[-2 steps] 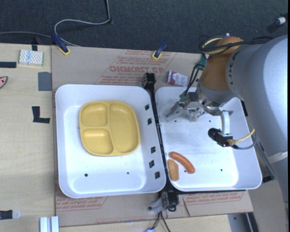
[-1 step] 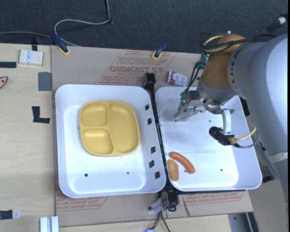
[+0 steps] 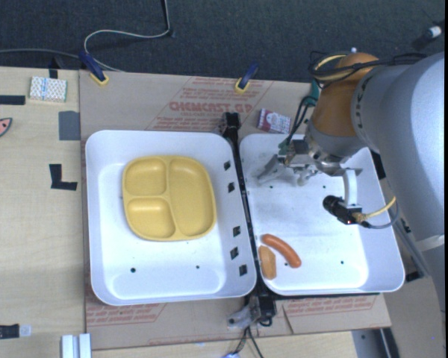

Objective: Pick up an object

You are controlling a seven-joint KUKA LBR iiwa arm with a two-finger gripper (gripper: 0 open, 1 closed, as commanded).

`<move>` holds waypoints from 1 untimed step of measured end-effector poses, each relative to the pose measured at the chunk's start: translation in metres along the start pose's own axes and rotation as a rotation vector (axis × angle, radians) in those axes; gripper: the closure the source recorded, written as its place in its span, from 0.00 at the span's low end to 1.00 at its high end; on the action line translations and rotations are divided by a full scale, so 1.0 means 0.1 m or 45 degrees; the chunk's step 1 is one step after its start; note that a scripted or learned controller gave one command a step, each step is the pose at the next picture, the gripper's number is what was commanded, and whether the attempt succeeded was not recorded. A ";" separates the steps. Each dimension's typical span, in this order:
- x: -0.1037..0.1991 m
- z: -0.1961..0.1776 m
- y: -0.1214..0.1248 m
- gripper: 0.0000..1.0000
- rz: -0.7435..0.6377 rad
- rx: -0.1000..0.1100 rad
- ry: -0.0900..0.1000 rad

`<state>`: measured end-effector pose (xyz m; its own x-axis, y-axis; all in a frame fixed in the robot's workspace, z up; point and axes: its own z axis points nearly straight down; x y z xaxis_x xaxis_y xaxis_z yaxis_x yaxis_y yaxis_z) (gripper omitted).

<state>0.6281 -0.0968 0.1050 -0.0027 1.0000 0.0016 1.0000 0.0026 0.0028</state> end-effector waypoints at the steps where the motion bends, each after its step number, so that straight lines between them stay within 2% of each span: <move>1: 0.01 -0.09 0.00 1.00 -0.001 0.001 0.003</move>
